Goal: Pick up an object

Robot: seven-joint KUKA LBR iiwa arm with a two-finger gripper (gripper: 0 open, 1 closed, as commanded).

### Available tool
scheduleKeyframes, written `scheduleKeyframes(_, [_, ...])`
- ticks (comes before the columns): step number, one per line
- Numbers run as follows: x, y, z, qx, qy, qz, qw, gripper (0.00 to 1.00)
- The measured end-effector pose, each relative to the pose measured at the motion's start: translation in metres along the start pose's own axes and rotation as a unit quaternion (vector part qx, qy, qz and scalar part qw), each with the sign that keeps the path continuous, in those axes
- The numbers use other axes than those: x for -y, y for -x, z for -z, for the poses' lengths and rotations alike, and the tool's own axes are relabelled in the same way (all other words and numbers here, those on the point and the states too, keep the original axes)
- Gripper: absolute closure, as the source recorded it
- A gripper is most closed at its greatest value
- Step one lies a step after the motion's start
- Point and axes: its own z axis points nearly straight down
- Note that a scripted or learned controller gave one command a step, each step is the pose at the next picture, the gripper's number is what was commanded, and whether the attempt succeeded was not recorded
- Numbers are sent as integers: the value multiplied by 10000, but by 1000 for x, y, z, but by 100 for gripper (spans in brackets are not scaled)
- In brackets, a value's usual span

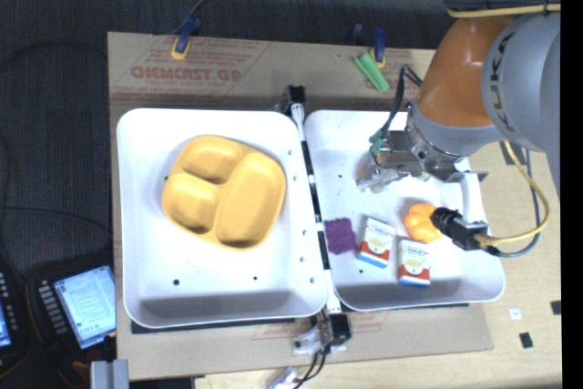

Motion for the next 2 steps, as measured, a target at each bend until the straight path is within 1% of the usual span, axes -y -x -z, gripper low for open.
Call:
scheduleKeyframes(1, [1, 0, -1, 0, -11, -3, 10000, 0])
scheduleKeyframes(2, [42, 40, -111, 7, 16, -15, 10000, 0])
